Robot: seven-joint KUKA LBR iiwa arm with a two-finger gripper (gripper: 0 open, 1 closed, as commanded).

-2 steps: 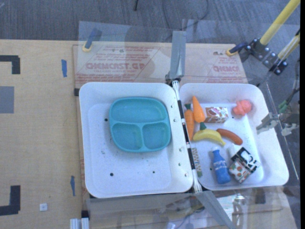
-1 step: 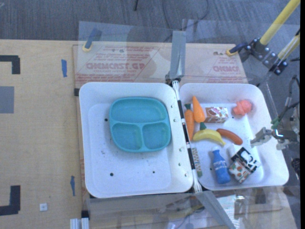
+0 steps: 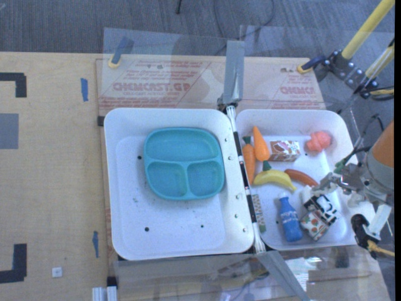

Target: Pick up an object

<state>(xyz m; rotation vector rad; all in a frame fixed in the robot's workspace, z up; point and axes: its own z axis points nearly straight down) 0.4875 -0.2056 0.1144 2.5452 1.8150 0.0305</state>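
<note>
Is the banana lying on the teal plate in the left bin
No, the banana lies in the right bin among the other toy food, while the teal plate sits in the left bin.

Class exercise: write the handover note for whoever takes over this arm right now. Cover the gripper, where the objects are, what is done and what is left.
Gripper: low at the right side of the right bin, over a black and white carton. Whether it grips anything cannot be told.
Right bin holds two carrots, a banana, a red pepper, a small red box, a pink toy, a blue bottle and a red carton.
Left bin holds a teal divided plate.
Done: nothing is visibly lifted.
Left: grasp one object and raise it out of the bin.
</note>
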